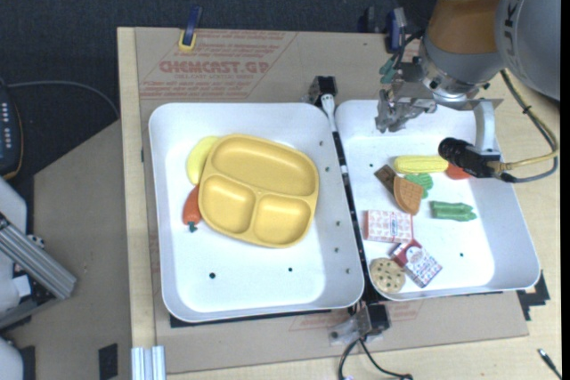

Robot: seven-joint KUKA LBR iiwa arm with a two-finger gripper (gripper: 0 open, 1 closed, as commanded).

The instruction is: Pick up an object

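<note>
Hovering hand (389, 122), grip state unclear, sits up-left of the corn cob (420, 164).

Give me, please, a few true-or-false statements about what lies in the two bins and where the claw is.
1. The yellow tray lies in the left bin. True.
2. The claw hangs over the left bin. False: it is over the far end of the right bin.
3. The corn cob lies in the right bin. True.
4. The cookie sits on the yellow tray. False: it lies at the right bin's near edge.
5. An orange-red piece pokes out beside the tray. True.
</note>
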